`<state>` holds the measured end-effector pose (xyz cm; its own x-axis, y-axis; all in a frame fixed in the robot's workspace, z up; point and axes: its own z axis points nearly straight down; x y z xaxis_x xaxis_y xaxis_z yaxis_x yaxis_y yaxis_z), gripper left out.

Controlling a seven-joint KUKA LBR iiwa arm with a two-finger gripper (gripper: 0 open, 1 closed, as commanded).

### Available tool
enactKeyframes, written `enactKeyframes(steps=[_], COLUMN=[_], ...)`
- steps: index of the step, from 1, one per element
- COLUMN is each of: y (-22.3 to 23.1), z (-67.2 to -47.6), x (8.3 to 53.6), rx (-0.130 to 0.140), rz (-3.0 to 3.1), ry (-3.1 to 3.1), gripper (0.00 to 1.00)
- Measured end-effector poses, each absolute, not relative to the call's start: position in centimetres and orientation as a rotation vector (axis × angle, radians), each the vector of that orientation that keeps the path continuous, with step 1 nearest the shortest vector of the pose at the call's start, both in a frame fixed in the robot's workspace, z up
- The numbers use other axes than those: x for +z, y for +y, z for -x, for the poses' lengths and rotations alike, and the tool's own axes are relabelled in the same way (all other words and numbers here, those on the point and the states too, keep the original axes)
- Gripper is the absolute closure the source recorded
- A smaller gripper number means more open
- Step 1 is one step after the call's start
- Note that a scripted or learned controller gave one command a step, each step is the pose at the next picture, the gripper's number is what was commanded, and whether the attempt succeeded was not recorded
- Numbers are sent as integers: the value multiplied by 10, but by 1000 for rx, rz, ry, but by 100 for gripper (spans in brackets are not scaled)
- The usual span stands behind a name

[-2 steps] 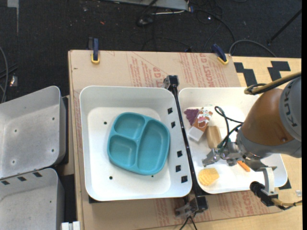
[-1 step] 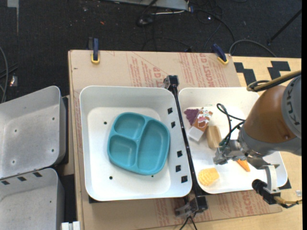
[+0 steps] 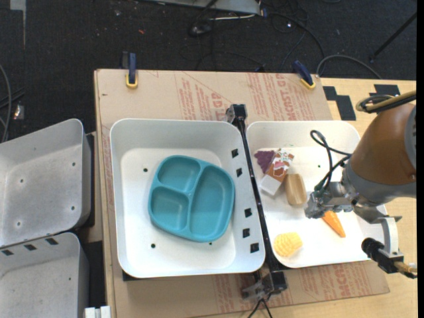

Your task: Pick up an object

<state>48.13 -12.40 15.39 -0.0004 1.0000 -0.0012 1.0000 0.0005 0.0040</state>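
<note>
In the right bin (image 3: 344,257), at the frame's lower right, the hand (image 3: 322,210) hung just left of the carrot (image 3: 334,223), whose long axis ran down-right away from it; I could not tell how the hand was set.

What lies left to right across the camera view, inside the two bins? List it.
Teal divided plate → purple item → yellow corn piece → orange carrot.
</note>
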Motion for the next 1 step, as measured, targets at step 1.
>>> enactKeyframes(steps=[1], y=[-121], z=[-480], x=[216], rx=[6], rz=[-2214], ry=[2220], gripper=[100])
